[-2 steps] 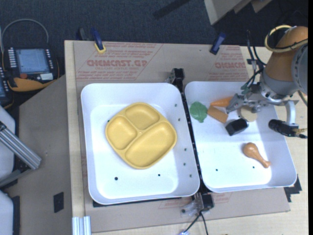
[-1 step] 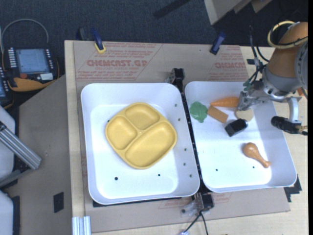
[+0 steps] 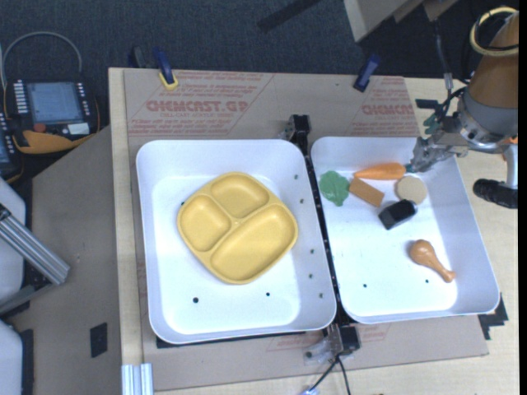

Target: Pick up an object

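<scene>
White plastic forms the left bin, and a yellow divided plate with three compartments lies near its middle, tilted relative to the bin's walls. A black clamp sits at the top of the seam where the two bins meet.

In the right bin, a cluster of small items lies toward the upper edge. Leftmost is a green leafy piece, just beside the bin's left wall. Touching it on the right is an orange-brown block, and above that lies an orange carrot, pointing sideways. A black block sits just below a pale round item. Well apart from these, lower right, lies a tan drumstick.

The gripper hangs over the upper right part of this bin, just beside the carrot's right end and above the pale round item. Whether it is open or closed, and whether it has anything, cannot be told from this angle. The grey arm reaches in from the right.
</scene>
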Robot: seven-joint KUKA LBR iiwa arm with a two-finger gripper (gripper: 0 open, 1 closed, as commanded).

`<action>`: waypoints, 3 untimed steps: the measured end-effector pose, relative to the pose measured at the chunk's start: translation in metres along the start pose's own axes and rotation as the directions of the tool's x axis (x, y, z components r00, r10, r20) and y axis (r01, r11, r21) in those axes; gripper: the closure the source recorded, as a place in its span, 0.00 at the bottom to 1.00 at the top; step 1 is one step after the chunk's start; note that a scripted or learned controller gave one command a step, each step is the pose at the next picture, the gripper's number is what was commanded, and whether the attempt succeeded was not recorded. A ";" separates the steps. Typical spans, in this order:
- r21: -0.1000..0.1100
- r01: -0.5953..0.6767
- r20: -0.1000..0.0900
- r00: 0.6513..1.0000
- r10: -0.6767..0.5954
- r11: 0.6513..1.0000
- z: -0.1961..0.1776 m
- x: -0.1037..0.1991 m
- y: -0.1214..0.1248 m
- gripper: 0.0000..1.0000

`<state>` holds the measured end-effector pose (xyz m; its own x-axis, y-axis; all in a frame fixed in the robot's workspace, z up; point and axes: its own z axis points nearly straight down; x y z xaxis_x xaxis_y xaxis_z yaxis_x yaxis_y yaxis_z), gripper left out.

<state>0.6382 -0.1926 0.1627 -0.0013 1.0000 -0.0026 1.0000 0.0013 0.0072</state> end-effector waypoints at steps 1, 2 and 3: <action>-0.001 0.000 0.001 1.000 0.000 1.000 -0.064 -0.003 0.006 1.00; -0.002 0.000 0.001 1.000 0.000 1.000 -0.116 -0.007 0.017 1.00; 0.010 0.004 -0.004 1.000 -0.004 1.000 -0.099 0.051 0.017 1.00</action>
<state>0.6545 -0.1418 0.2616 -0.0050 1.0000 0.0016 1.0000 0.0050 -0.0025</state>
